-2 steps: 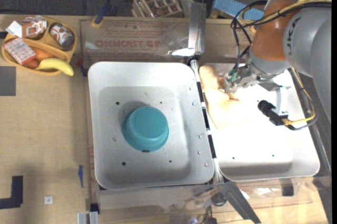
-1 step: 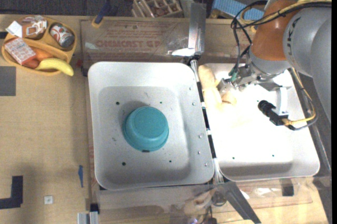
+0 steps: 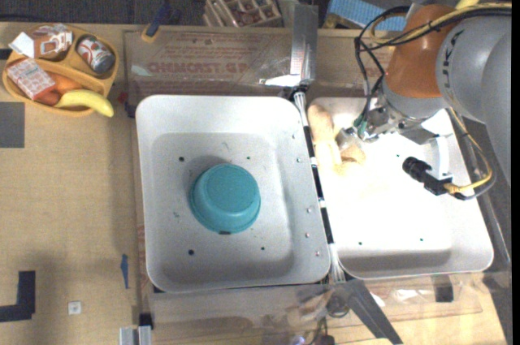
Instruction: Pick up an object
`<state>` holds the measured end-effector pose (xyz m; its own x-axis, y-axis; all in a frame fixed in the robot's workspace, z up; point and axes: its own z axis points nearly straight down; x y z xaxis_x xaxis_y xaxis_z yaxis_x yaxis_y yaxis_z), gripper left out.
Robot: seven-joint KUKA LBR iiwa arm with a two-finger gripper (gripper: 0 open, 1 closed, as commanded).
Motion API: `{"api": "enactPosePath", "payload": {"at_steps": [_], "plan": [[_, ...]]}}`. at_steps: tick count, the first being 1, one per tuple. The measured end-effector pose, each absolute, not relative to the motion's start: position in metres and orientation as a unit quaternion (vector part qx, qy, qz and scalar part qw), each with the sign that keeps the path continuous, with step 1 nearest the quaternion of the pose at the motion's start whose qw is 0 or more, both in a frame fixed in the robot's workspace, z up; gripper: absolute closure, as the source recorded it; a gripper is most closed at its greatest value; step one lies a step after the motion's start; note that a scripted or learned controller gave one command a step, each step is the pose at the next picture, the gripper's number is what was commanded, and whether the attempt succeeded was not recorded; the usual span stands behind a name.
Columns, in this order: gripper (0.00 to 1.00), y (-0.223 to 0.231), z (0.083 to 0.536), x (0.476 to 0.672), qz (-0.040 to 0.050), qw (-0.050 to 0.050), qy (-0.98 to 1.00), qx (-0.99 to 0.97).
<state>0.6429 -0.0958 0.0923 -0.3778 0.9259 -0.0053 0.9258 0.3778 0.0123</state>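
Reaching in from the right, the arm (image 3: 467,63) holds its gripper (image 3: 360,131) low over the upper left corner of the right bin (image 3: 406,242). Whether the gripper is open or closed cannot be told at this angle. Two pale lumps lie in that corner. One lump (image 3: 322,124) sits against the bin's left wall. The other (image 3: 351,156) lies just below the gripper, and contact between the two cannot be made out.

The left bin (image 3: 158,128) holds a teal bowl (image 3: 226,197), upside down near the middle of its floor. A few dark specks dot the white around it.

Both bins rest side by side on a tan bench (image 3: 65,222). A yellow tray (image 3: 18,82) stands at the bench's far left corner with a banana (image 3: 85,100), a can (image 3: 97,55) and small packets in it. A flat cardboard box (image 3: 203,63) with red lettering lies behind the left bin, and a metal strip (image 3: 303,43) stands upright beside it. Beyond the bench the dark floor is crowded with a wooden crate (image 3: 244,2), boxes and cables.
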Motion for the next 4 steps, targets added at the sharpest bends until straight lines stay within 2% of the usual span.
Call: {"api": "enactPosePath", "payload": {"at_steps": [1,2,3,4], "plan": [[0.00,-0.098,0.093,0.637,0.0037,0.006,0.843,0.538],[0.00,-0.097,0.093,0.618,0.0033,0.006,0.860,0.511],[0.00,-0.101,0.093,0.608,0.0045,0.006,0.835,0.550],[1.00,-0.103,0.103,0.608,0.0057,0.008,0.835,0.551]]}}
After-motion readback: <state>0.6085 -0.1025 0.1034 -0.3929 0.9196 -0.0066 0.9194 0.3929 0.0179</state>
